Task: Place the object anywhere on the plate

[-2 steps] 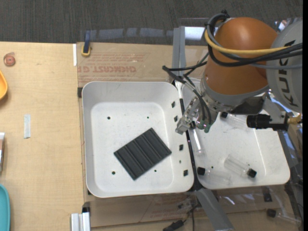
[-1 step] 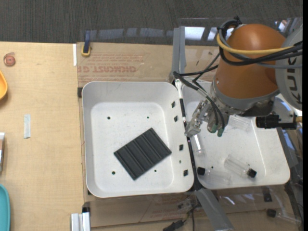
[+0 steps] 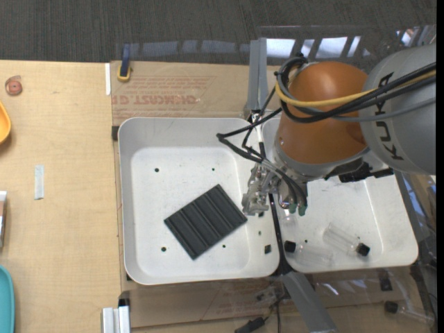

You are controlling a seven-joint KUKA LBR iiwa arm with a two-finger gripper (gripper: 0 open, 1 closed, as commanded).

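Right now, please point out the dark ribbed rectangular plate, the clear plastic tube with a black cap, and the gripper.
dark ribbed rectangular plate (image 3: 206, 220), camera view, centre of its ribbed top.
clear plastic tube with a black cap (image 3: 341, 238), camera view, middle of its clear body.
gripper (image 3: 257, 201), camera view, its metal tip.

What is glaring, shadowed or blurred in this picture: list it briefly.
Camera view: soft, even light; mild sheen on the orange band; the arm shades the right bin beneath it; the gripper looks smeared; the clear tube nearly vanishes against white; the dark ribbed plate is sharp.
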